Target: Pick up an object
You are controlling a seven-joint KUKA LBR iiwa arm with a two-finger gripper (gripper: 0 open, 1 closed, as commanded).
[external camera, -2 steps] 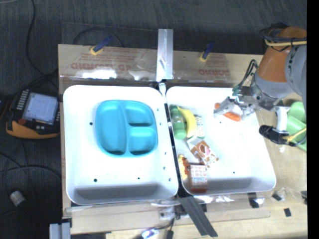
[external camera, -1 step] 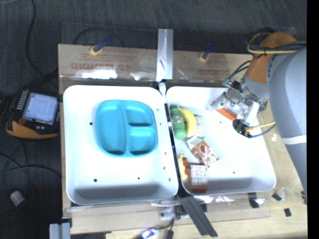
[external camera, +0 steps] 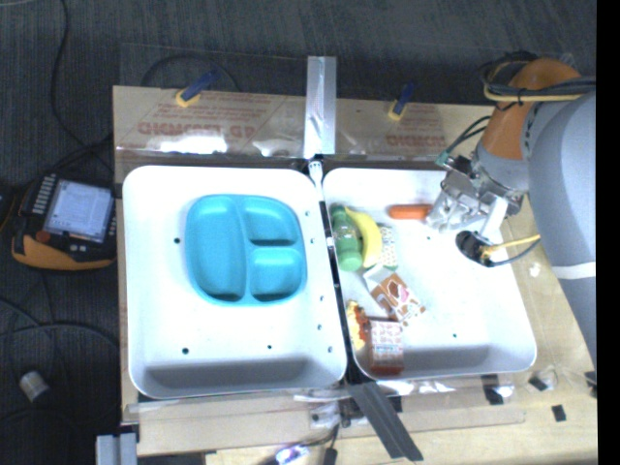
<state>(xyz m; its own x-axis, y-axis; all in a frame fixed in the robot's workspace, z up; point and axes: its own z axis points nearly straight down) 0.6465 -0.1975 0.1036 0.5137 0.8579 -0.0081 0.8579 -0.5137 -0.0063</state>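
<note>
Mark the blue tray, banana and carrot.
blue tray [external camera: 244,247], camera view, middle divider.
banana [external camera: 366,234], camera view, mid-curve.
carrot [external camera: 409,212], camera view, middle of its length.

Carrot [external camera: 409,212]: orange, flat, just left of claw [external camera: 448,211]. Banana [external camera: 367,236], green bottle [external camera: 344,237]: side by side, farther left. Snack packets [external camera: 397,296], [external camera: 385,339]: below-left, well apart from claw.

Grey KUKA arm [external camera: 572,192], broad smooth cylindrical link, orange band [external camera: 509,129] above wrist. Black cables looped over the orange section. Silver metallic gripper [external camera: 463,209] with black round part and thin yellow cable beside it.
</note>
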